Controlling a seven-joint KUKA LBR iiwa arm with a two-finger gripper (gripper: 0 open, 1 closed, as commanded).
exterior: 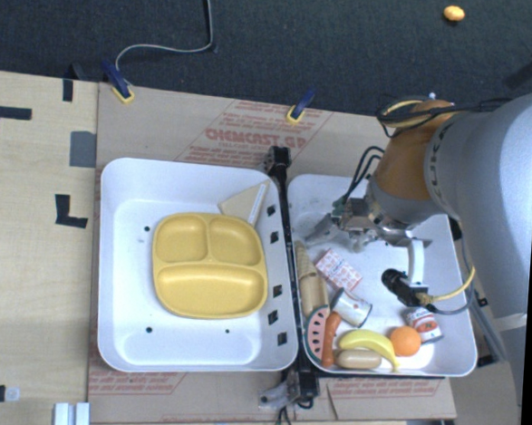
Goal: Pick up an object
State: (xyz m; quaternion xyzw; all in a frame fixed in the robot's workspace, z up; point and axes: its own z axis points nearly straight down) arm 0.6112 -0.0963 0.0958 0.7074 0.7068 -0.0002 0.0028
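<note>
My gripper (327, 228) hangs low over the upper left part of the right bin (451, 356), on the grey arm with the orange band reaching in from the right. Just below it lies a pink-and-white patterned packet (338, 269). Further toward the front are a beige roll (309, 292), a small silver can (352, 307), a watermelon slice (316, 334), a red sausage (331, 335), a banana (369, 343), an orange (405, 341), a bun (357, 359) and a red-and-white can (424, 327). Nothing shows between the gripper's tips.
The left bin (123, 242) holds a yellow divided plate (210, 265) and a beige wedge (246, 201) at its back right corner. A black divider (282, 244) runs between the bins. Cardboard lies under both bins.
</note>
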